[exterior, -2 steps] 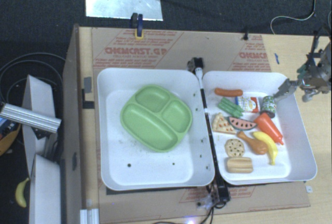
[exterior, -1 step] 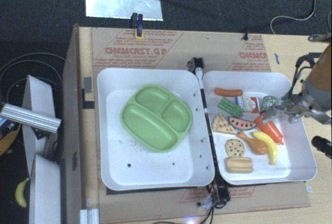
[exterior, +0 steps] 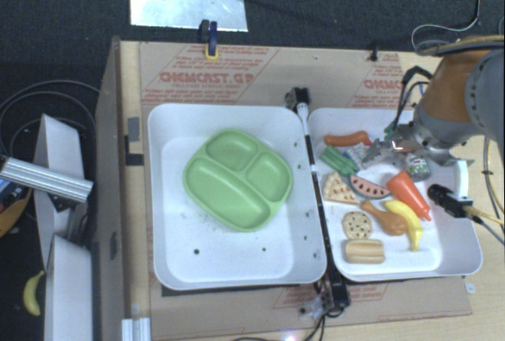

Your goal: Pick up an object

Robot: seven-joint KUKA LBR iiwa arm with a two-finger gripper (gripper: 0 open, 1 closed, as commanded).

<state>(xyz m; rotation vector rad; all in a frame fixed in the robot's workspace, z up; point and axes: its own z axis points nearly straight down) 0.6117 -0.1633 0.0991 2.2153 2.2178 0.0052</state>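
The end effector (exterior: 394,145) hovers at the right white bin (exterior: 461,252), at 12 o'clock; its finger state cannot be determined. Step in hand: approach. Next, descend onto the orange plastic carrot (exterior: 410,193).

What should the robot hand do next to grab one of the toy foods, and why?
Probably lower a little and close on a single piece. The gripper sits over the far part of the right bin, near the hot dog and the green vegetable. I see nothing between its fingers, and the toys crowd together, so a small, careful drop seems safest.

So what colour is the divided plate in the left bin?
Light green, clearest in the camera view.
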